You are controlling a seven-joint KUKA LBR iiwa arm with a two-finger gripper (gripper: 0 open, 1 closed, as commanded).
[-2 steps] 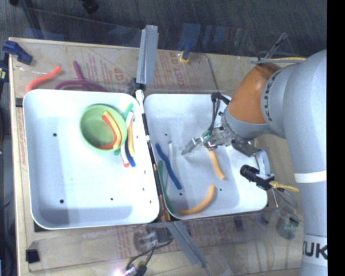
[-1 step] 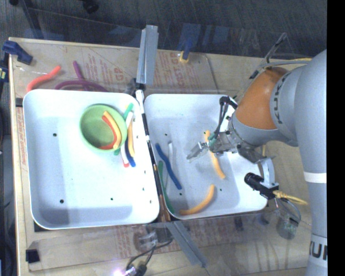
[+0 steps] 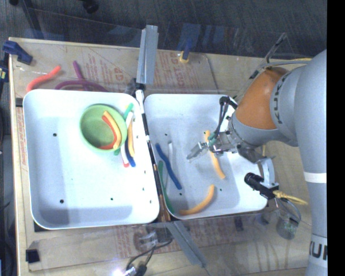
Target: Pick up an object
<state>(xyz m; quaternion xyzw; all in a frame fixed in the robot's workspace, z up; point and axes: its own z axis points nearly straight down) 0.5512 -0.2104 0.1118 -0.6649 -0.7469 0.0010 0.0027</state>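
**Arm lowered into the right bin**

The grey arm [image 3: 287, 114] is bent down from the right over the right bin [image 3: 184, 105]. The tool [image 3: 210, 147] is seen beside an orange strip [image 3: 217, 164]; whether its fingers are apart or together cannot be told. Nothing is visibly held.

Orange curved strip [image 3: 217, 164], right bin, lying slanted beside gripper
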